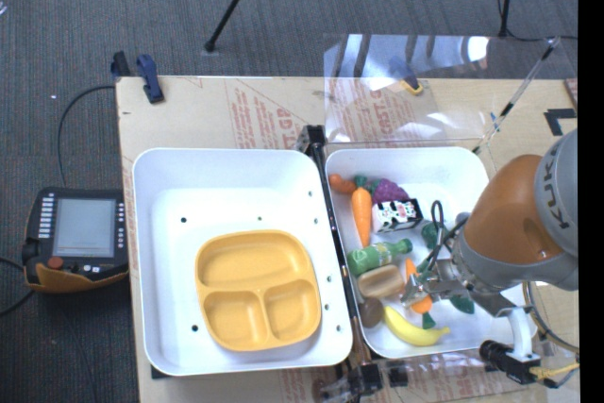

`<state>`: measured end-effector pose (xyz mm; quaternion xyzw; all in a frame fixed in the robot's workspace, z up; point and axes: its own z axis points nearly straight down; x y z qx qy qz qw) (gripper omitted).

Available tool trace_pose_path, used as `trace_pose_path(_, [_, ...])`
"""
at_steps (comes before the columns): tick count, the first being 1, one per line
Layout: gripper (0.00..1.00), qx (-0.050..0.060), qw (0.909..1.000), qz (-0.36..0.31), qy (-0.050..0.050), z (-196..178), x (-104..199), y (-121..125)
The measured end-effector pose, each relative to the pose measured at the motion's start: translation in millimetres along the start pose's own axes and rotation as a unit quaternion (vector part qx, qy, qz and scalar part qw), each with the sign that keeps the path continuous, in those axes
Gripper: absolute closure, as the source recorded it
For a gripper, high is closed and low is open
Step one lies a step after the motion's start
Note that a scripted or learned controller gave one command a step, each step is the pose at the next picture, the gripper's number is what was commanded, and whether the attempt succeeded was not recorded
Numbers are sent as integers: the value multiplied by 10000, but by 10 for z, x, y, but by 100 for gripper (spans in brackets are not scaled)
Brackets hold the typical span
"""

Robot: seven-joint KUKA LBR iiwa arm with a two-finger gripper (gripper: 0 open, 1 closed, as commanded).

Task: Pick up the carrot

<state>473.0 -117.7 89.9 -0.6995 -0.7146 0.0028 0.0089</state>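
Observation:
The carrot (361, 214) is long and orange with a green top. It lies lengthwise in the right bin (444, 167), close to that bin's left wall. My gripper (422, 290) hangs low over the front middle of the same bin, to the right of the carrot and nearer the front, apart from it. A small orange piece (422, 304) shows right under the gripper, just above a banana (411, 327). The grey arm with its orange band (514, 222) covers the bin's right side.
The right bin also holds purple grapes (392, 192), a white carton (396, 214), a green bottle (377, 256), a brown piece (380, 281) and a small orange item (340, 183). A yellow divided plate (255, 288) lies in the left bin (160, 184).

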Motion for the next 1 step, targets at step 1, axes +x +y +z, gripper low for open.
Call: trace_pose_path(1, [100, -47, 9814, 1917, -13, -946, 677, 34])
